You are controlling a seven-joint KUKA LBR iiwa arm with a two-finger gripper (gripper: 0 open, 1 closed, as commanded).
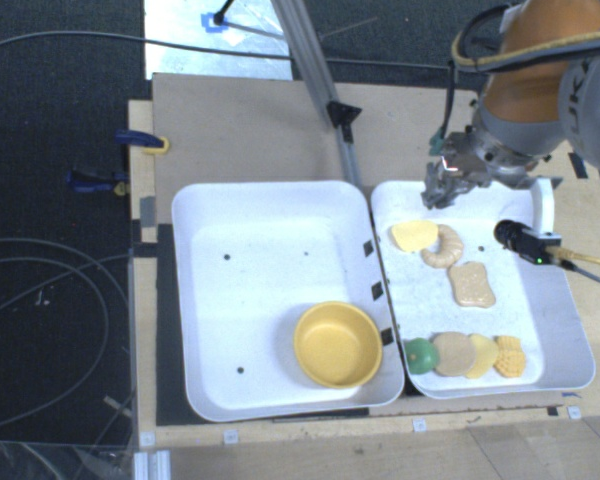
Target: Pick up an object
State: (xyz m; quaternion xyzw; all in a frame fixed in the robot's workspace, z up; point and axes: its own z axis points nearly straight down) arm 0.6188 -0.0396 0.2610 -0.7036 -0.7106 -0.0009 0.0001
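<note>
The gripper [442, 193] hangs over the right bin's [570, 338] far edge, approaching; I can't tell its jaws' state. Next it should drop onto the yellow piece [413, 235].

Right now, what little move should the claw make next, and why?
Probably a short move down and slightly toward the camera. The claw sits over the far edge of the right bin, with nothing seen between its fingers. The nearest items, a pale yellow piece and a curved tan piece, lie just nearer the camera than it, so they look like the easiest target.
</note>
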